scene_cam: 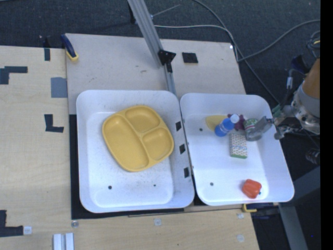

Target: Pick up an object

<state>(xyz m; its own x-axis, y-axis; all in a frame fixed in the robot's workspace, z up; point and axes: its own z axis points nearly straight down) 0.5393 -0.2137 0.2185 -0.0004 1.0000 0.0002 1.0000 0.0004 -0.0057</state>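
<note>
Looking across from the left: the left bin [86, 155] holds just a yellow divided plate [137, 137], sitting well apart from the action, so no trouble there. A metal pole [148, 27] slants down to the seam between the bins, also out of the way.

The right bin [276, 186] is where it could get messy. There's a tight cluster near the back: something yellow [212, 121], a blue bottle [225, 126] touching it, a speckled sponge-like block [239, 145] just beside, and a greenish item [252, 123] I can't identify. The end effector [255, 132] sits low right at that cluster, beside the block. Can't tell whether it's open or closed, or gripping anything, too blurry.

My worry: with everything crowded together, it could nudge the bottle over or pinch two things at once, or just slip off. The orange-red object [251, 188] near the front sits alone and looks like the easier pick. The bin wall close by on the right might also limit the approach.
</note>
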